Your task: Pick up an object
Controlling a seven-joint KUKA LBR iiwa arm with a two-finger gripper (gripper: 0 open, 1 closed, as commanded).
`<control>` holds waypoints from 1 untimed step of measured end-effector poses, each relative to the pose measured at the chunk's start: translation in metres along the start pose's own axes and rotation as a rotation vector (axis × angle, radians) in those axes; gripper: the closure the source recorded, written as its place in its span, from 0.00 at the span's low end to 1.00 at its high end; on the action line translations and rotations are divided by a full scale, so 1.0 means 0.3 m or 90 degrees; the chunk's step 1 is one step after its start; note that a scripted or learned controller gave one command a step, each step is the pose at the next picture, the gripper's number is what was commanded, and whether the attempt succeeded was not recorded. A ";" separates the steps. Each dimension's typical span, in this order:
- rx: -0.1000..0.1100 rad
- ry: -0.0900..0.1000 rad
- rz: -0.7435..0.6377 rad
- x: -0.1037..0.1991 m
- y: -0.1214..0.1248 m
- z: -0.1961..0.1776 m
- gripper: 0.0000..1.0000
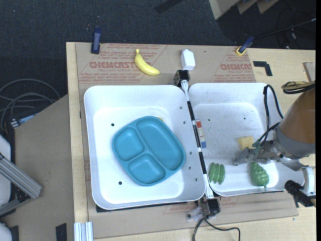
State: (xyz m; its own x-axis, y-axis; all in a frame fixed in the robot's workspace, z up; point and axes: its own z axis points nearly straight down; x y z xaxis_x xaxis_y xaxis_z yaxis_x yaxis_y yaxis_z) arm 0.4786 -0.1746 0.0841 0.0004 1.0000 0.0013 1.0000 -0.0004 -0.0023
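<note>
In the right bin (225, 99) lie a green pea pod (216, 172) near the front left, a knobbly green object (259, 174) at the front, and a small yellow block (246, 142) in the middle. My gripper (252, 155) hangs low over the bin floor, just below the yellow block and just above the knobbly green object. The grey arm with its orange band (302, 120) comes in from the right. Nothing is visibly held.
The left bin (100, 104) holds a blue divided plate (148, 149). A yellow banana (146, 64) and a white block (187, 59) lie on the bench behind the bins. A black cable (271, 99) loops over the right bin's far right side.
</note>
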 end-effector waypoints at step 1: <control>-0.002 -0.001 0.001 0.000 0.003 -0.034 1.00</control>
State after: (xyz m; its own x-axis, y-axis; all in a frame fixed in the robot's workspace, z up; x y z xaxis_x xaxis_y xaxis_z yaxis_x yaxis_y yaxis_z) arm 0.4793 -0.1746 0.0942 0.0013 1.0000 0.0001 1.0000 -0.0013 0.0010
